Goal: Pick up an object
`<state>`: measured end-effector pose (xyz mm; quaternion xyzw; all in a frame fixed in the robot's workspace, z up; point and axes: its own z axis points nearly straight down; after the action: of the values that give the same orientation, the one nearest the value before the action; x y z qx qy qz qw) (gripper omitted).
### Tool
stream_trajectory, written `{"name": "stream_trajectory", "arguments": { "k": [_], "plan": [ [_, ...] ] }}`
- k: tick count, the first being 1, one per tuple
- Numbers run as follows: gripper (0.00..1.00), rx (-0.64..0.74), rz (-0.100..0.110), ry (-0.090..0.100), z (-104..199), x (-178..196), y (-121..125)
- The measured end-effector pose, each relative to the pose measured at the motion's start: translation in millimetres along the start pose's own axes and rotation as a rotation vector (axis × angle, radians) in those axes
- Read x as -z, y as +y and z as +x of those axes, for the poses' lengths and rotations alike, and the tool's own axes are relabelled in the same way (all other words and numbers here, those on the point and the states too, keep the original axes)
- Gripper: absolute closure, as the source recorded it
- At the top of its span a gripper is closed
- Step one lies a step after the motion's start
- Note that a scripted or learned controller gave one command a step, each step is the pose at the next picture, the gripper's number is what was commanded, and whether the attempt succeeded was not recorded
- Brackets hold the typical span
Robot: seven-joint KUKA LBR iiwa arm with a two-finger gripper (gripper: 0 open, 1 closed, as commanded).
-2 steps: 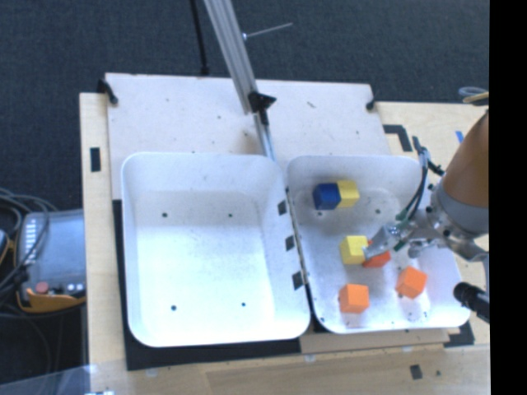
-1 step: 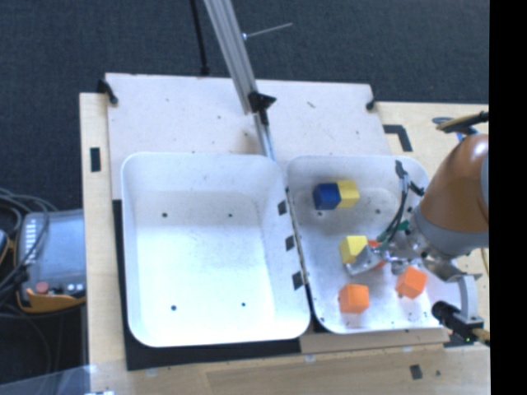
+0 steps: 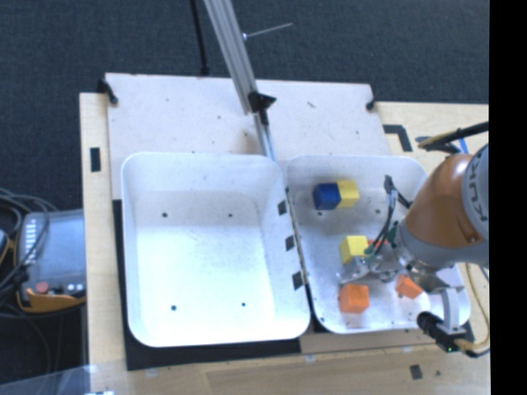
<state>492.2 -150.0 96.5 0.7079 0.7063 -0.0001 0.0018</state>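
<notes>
Arm [image 3: 445, 208] enters from the right and hangs over the right bin [image 3: 329, 171], orange band above the wrist. Fingers [image 3: 366, 270] sit low in that bin, pointing toward its left wall; the metal tips are small and blurred, so I cannot tell how far apart they stand, and no block can be seen between them. Yellow cube [image 3: 355, 247] lies just above the fingers, touching or all but touching them; which of the two cannot be settled. Orange cube [image 3: 354, 298] lies just below the fingers, near the bin's front wall. Small orange block [image 3: 408, 286] lies to the right of the fingers, partly under the wrist. Blue cube [image 3: 326, 196] lies well beyond the fingers toward the far wall, with a second yellow block [image 3: 348, 191] touching its right side. Cable [image 3: 387, 212] in red and green runs down the wrist toward the fingers. Left bin [image 3: 206, 245] stands well to the left of the fingers, its right rim against the right bin. Both bins rest on the desk [image 3: 95, 245]. Metal strut [image 3: 235, 48] slants up from the desk's far side, well beyond the fingers. Grey box [image 3: 58, 249] with cabling sits off the desk's left edge.
</notes>
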Motion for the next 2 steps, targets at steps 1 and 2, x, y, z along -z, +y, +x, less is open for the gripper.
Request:
{"name": "stream_trajectory", "arguments": {
  "k": [1, 2],
  "plan": [
    [1.0, -0.011, -0.005, 0.0, -1, 13, 2],
    [1.0, -0.006, -0.005, 0.0, -9, 74, 0]
  ]
}}
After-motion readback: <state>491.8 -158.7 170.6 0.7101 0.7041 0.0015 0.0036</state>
